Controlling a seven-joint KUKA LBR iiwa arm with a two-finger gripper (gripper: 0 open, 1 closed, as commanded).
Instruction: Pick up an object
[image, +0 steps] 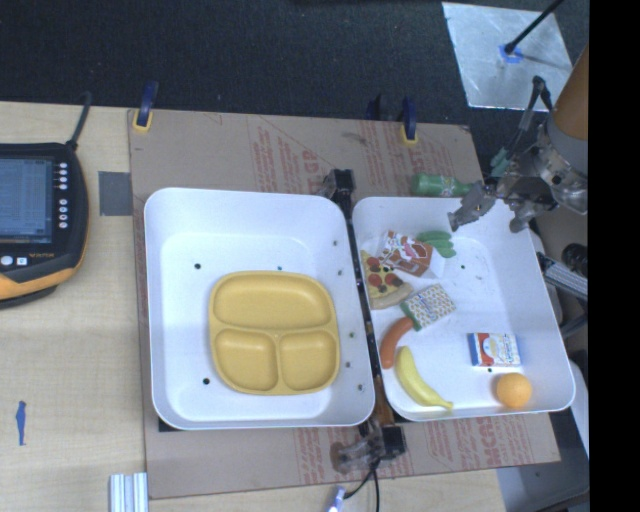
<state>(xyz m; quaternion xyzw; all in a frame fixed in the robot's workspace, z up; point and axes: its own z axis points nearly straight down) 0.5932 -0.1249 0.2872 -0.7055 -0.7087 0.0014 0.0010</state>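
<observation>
**Mia:** What could go wrong here?

**Ben:** The tool (492, 210) hangs at the upper right of the frame, over the top edge of the right bin (530, 290). Its two fingers are apart, with nothing between them. The toys lie lower and more to the left, bunched up. If it drops down there, I think it may nip two toys at once, or bump the bin wall.

**Mia:** How many things are there?

**Ben:** One banana (420, 378), one orange (513, 390), one small box (494, 349), one sausage (395, 341), one pizza slice (383, 281). A few more toys sit just above. The left bin (180, 240) has one yellow tray (273, 332).
</observation>
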